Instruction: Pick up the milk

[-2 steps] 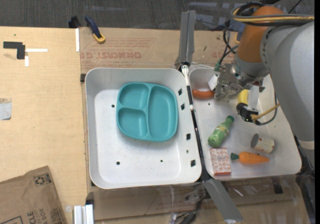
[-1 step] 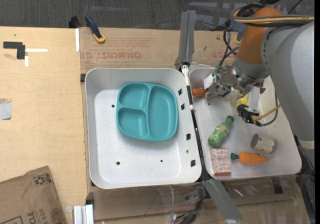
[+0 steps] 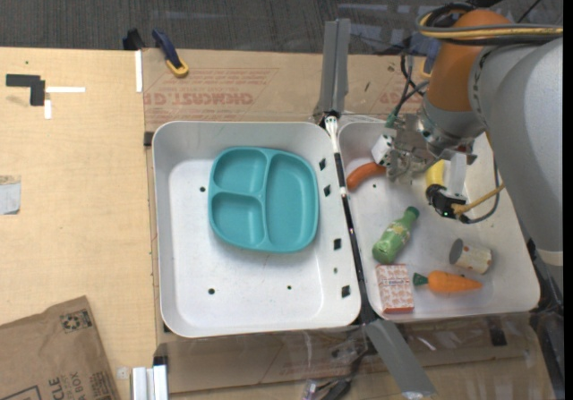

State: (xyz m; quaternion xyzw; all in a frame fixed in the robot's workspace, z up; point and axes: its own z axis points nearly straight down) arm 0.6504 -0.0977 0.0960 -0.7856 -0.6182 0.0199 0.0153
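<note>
- Milk carton [image 3: 395, 288], small, pink and white: lies flat at the right bin's [image 3: 515, 295] near edge, loose, untouched.
- Carrot [image 3: 450, 282], just right of it; green bottle [image 3: 395, 235] just beyond.
- Teal plate [image 3: 265, 200]: left bin, alone.
- Claw [image 3: 405, 159]: I see it at the right bin's far end, well apart from the milk; whether clenched or released I cannot tell.
- Arm [image 3: 466, 76]: bent in from right, wrist down.

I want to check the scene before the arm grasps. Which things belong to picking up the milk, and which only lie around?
For the job:
milk carton
claw
right bin

Lying about:
green bottle
carrot
hot dog
small white cup
teal divided plate
</note>
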